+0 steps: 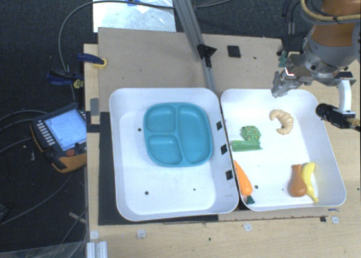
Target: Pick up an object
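The gripper (pixel 280 89) hangs over the far edge of the right bin (pixel 321 138), just above and slightly left of the croissant (pixel 282 121), which lies in that bin's far half. Nothing can be seen between the gripper and the bin floor, and from this slanted overhead view I cannot tell whether the claw is spread or closed, since the wrist body hides its tip. Taking the croissant as the landmark: a green broccoli piece (pixel 251 134) sits nearer the viewer and to its left, with a flat green pod-like piece (pixel 246 146) touching the broccoli's near side. Farther toward the viewer and left, an orange carrot (pixel 242 178) lies along the bin's left wall, pointing at the near corner. Toward the viewer and slightly right of the croissant, a brown drumstick-shaped toy (pixel 296 182) and a yellow banana (pixel 309 179) rest touching each other near the bin's near-right corner. Well to the croissant's left, in the left bin (pixel 130 195), a blue divided plate (pixel 176 134) lies flat with its three compartments facing up.
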Motion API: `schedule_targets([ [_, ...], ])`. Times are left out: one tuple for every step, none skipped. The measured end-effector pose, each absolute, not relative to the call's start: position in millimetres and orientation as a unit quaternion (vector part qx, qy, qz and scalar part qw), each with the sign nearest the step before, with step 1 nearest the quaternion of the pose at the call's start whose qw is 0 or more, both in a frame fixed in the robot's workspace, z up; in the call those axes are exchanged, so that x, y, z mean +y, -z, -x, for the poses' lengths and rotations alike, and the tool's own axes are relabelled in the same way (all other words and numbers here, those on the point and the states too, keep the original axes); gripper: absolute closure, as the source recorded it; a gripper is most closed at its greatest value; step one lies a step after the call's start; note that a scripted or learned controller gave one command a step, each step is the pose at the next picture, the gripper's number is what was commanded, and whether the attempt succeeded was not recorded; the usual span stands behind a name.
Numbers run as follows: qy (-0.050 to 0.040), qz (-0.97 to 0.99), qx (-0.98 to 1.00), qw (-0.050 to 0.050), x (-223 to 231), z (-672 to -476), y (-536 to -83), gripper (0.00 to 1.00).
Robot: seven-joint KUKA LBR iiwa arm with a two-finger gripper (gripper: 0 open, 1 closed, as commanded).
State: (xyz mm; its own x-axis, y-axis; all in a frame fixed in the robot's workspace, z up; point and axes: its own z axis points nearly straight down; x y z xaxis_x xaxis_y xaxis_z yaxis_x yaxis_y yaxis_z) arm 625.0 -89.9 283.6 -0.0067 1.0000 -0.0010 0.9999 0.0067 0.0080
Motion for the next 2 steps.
schedule_targets([
  [-0.0013,-0.704,0.71,0.0,-37,-620.9,-284,1.0],
  [-0.0007,-0.704,0.711,0.0,9,-609.3,-282,1.0],
])
